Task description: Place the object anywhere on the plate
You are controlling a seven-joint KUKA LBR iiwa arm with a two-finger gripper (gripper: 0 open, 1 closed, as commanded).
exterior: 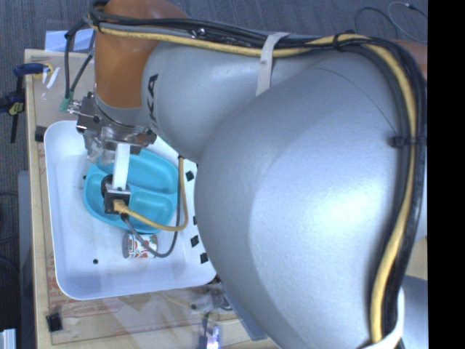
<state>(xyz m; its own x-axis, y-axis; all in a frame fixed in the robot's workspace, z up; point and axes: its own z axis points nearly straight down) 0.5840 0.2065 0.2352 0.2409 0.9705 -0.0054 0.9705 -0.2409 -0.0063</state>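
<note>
A blue divided plate [156, 191] lies in the left white bin [73, 267], toward its upper middle. Just below the plate's lower rim, a small object with red and white markings [138, 246] rests on the bin floor. My gripper [99, 147] hangs over the plate's upper left edge, under the orange wrist band. The arm's own parts hide the gripper's tip and part of the plate.
The large grey arm covers the whole right side of the view, including the second bin. The left bin's near wall and left wall are in sight, with bare white floor at the lower left. Blue clamps sit at the bench's far left edge [22, 71].
</note>
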